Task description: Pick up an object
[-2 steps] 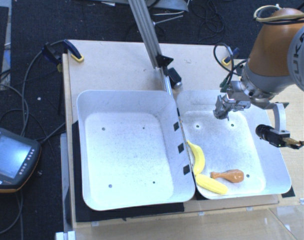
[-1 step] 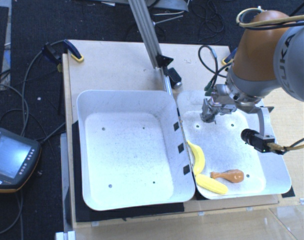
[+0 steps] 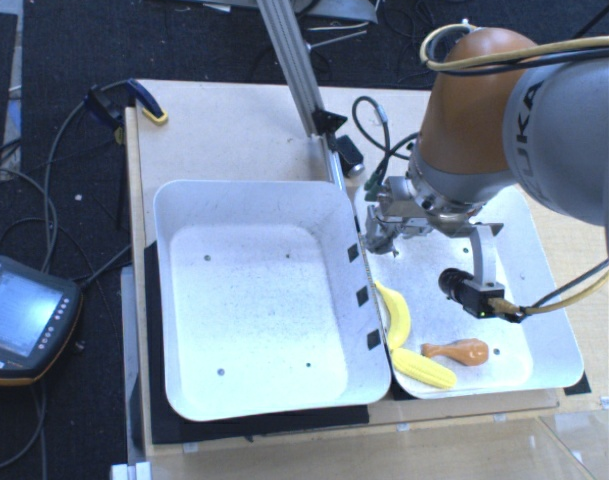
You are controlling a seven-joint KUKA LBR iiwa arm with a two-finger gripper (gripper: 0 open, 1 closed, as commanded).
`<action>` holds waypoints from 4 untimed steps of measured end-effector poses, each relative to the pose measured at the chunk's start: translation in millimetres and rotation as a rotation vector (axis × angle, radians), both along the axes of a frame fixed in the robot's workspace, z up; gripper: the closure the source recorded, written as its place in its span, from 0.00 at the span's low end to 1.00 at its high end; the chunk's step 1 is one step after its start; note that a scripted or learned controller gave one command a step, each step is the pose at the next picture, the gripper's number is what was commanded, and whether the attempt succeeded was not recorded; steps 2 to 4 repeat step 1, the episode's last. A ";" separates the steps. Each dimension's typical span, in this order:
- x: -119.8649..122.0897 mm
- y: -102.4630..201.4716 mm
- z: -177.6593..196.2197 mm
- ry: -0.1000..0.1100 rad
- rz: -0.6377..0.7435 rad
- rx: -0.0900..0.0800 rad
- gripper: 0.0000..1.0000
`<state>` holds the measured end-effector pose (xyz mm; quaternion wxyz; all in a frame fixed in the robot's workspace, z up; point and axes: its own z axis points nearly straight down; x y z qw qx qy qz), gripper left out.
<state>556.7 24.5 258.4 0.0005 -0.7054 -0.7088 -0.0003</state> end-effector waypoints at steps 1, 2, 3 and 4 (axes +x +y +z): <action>-16.2 59.9 -9.3 0.001 0.001 0.000 1.00; -16.2 59.9 -9.3 0.001 0.001 0.000 1.00; -16.2 59.9 -9.3 0.001 0.001 0.000 1.00; -16.2 59.9 -9.3 0.001 0.001 0.000 1.00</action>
